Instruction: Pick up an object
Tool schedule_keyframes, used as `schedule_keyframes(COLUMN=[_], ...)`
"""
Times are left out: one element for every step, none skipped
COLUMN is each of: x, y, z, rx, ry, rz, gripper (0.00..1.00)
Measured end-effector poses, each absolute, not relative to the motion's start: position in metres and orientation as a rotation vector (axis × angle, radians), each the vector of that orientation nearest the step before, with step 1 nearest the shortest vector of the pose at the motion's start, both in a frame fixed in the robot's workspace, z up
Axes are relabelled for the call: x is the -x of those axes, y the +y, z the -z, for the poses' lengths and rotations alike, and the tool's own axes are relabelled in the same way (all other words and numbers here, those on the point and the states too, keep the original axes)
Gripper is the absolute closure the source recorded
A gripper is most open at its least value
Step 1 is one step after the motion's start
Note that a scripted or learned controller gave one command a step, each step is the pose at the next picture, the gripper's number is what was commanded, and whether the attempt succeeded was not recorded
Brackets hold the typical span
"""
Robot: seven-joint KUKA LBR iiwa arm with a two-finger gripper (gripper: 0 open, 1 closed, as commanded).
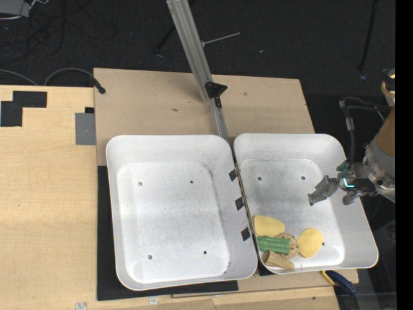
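Gripper: the gripper sits at about 3 o'clock in the frame, over the right edge of the right bin. Two fingers are spread apart, nothing between them, so it's open and holding zilch.

Arm: comes in from 3 o'clock, mostly cut off by the frame edge.

Objects: all bunched up in the right bin's near corner, roughly 5 o'clock in the frame. There's a yellow lump, a rounder yellow piece just to its 4 o'clock, a green ridged thing lying between them, and a tan wedge tucked at the bin's front wall. The green one touches the yellow lump and the tan stuff; kind of a pile, honestly.

Gripper vs objects: the pile is at about 7 o'clock from the gripper, apart from it, with bare bin floor between.

Left bin: the left bin sits right beside the right one, walls touching along the middle, with small black clips on the shared edge.

In the way: a slanted metal rail runs from 12 o'clock down to the seam between the bins, well away from the pile.

Bench: tan board under the bins, lighter wood panel at 9 o'clock.
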State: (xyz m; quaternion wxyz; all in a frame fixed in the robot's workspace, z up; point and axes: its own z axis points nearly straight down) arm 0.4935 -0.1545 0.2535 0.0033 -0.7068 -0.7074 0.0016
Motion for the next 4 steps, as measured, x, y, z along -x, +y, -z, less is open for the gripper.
schedule_keyframes(x=[-0.494, -0.495, -0.497, -0.498], y=[-0.155, -0.148, -0.138, -0.138], z=[-0.255, -0.193, -0.134, -0.093], rx=[2.222, 2.215, 2.216, 2.223], ry=[-2.217, -2.215, -2.213, -2.218], rz=[-0.002, -0.007, -0.007, 0.001], gripper=[0.00, 0.00, 0.00, 0.00])
